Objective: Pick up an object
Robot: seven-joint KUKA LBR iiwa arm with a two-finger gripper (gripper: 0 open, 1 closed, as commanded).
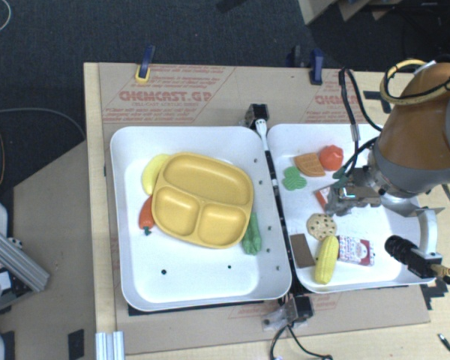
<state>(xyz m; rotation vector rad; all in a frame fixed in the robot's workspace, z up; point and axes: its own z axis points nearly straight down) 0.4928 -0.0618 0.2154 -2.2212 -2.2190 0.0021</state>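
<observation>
From the camera view, we see the tool [343,196] low over the middle of the right bin [382,276]. We cannot tell its state, and nothing is visibly held.

Candidate objects lie in the right bin. We count one green piece [293,178], one orange slice [310,165] and one red tomato [331,157] toward the far edge; one small red piece [322,197] just beside the tool; one cookie [321,225], one corn cob [326,259], one brown bar [302,250] and one red-and-white packet [355,250] toward the near edge.

We judge these to be light plastic toys, stiff and smooth, likely to slip. We would take the corn cob across its narrow middle.

The left bin [187,287] holds one yellow divided tray [202,199], with one yellow piece [153,172], one orange-red piece [146,214] and one green piece [252,235] at its edges.
</observation>
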